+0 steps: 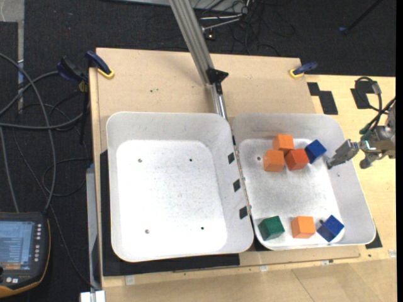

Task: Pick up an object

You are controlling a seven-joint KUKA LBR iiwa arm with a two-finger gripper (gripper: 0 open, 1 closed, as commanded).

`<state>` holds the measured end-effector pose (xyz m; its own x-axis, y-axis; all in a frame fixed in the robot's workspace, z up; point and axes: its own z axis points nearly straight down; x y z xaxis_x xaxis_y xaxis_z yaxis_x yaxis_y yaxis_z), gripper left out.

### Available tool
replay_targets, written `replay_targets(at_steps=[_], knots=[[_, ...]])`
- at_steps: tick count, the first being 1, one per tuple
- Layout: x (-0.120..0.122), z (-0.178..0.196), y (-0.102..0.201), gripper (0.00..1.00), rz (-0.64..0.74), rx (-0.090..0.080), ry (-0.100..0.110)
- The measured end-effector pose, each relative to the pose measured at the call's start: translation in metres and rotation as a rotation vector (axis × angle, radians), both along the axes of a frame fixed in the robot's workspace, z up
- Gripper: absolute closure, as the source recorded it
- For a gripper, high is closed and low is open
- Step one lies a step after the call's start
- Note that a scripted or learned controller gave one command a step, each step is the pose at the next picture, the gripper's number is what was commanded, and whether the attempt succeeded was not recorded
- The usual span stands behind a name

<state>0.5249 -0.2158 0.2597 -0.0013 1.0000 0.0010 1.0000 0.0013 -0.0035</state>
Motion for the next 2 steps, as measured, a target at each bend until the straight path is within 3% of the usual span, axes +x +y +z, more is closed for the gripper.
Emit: replay_targets(at_steps=[1,2], knots=[[0.001,0.002,0.000,0.00,0.000,-0.001,-0.004],[-0.008,-0.054,0.005,0.00,-0.002,0.001,0.001]])
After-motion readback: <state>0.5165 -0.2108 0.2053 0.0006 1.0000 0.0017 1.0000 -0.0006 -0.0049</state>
